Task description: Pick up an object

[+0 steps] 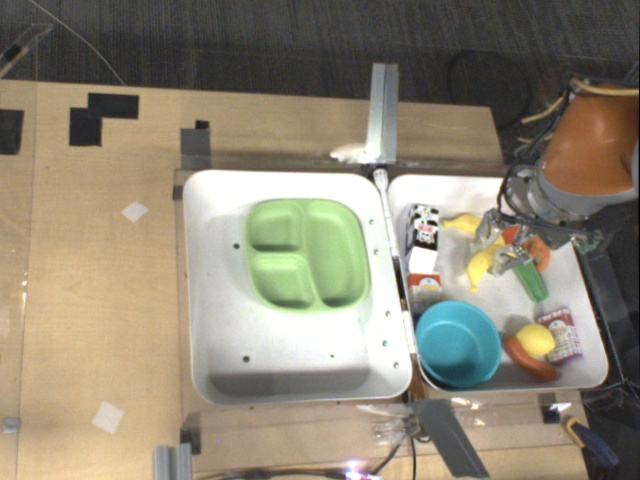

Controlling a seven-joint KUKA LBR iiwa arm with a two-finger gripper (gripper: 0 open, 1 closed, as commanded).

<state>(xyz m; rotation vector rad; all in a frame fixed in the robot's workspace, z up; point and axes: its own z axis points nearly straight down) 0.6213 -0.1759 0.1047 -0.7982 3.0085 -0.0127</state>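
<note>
The claw (505, 251) is hanging just beside the banana (481, 265); I cannot tell its opening. It should be dropping straight, clearing the green vegetable (531, 282).

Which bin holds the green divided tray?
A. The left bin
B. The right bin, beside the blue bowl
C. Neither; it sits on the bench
A: the green divided tray lies in the left bin, while the blue bowl sits in the right bin.

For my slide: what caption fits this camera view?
Gripper above yellow banana in right white bin; green divided tray left.
</note>
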